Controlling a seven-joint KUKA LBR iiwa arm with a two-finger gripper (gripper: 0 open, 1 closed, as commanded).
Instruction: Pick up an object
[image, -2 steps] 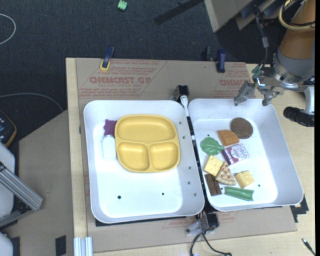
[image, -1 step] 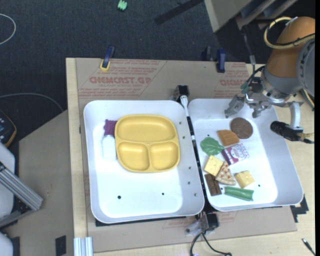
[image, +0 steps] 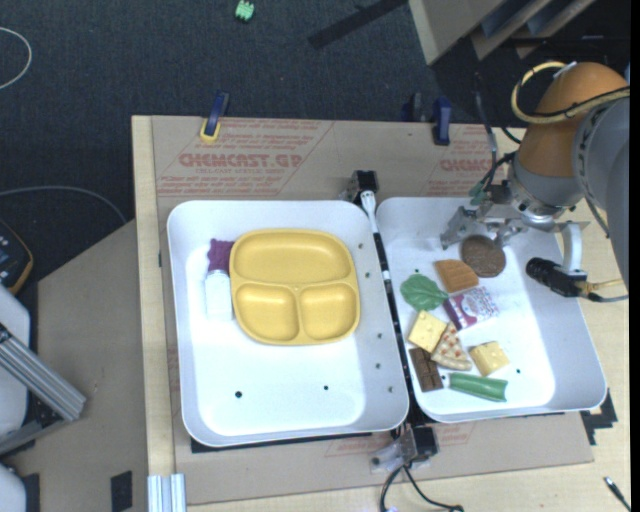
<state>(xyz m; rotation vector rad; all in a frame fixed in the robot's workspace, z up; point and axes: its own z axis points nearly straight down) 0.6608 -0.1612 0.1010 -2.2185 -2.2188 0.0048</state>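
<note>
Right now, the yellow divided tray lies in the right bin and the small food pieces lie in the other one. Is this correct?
Not quite. The camera view shows the yellow divided tray in the left bin; the small food pieces lie in the other one, the right bin.

Two bins sit side by side on the bench (image: 300, 155). The left bin (image: 290, 400) holds a divided tray (image: 294, 284), with a bottle (image: 217, 296) just left of it. The right bin (image: 570, 350) holds a leaf (image: 422, 292), cracker (image: 456, 275), cheese cubes (image: 489, 357) and a bean pod (image: 478, 388) clustered near its left wall. The gripper (image: 483, 230) hangs over that bin's rear, above a round disc (image: 485, 257).
</note>
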